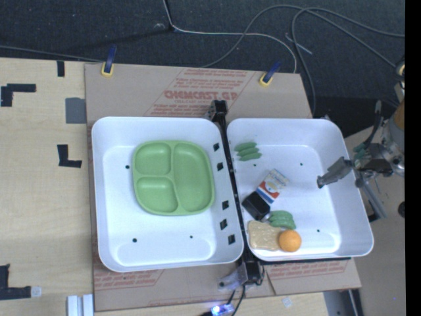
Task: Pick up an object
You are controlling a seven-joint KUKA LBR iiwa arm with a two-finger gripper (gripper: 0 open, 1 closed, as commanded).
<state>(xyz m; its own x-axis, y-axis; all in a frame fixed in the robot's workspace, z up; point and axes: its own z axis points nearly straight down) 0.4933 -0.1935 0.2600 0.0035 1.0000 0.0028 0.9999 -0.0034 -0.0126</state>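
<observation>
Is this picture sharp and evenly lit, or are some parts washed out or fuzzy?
In the camera view, light is fairly even; the white bins look bright, nearly washed out, with soft shadows along their inner walls. The whole frame is slightly soft: the small carton's print is unreadable, and the gripper at the right looks blurred. The green plate shows no glare.

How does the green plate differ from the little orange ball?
The green plate is wide, flat and split into three compartments; the orange ball is small and round. The plate lies alone in the left bin; the ball sits in the right bin, at its near edge, touching a pale sponge-like block. Both rest untouched.
</observation>
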